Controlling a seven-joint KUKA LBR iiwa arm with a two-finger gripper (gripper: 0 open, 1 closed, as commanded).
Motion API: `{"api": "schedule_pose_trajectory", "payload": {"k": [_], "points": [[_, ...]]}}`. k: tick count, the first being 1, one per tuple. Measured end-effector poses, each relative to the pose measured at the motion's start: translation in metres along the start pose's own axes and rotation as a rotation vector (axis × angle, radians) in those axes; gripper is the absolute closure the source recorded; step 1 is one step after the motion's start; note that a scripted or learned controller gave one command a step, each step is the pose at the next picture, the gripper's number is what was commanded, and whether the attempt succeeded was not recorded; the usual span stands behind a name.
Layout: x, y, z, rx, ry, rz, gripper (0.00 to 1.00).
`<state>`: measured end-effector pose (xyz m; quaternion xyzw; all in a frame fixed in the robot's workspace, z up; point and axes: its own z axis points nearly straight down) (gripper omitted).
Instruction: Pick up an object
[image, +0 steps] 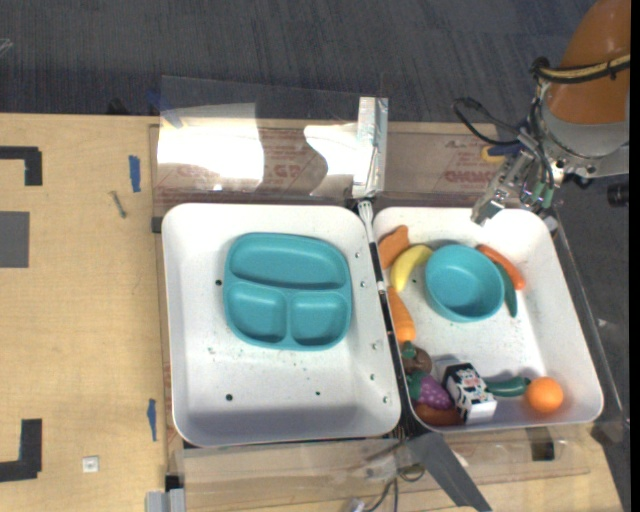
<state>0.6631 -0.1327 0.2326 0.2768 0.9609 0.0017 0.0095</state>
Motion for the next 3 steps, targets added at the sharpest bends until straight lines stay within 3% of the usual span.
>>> {"api": "schedule_pose_trajectory", "payload": {"k": [1,2,3], "points": [[0.019,-0.04,0.132,0.002,0.005,-0.263,1.0],[0.051,-0.023,-0.032,0.0,-0.001,-0.273,1.0],[0.051,-0.021,0.136,0.001,0.009,-0.395,1.0]]}}
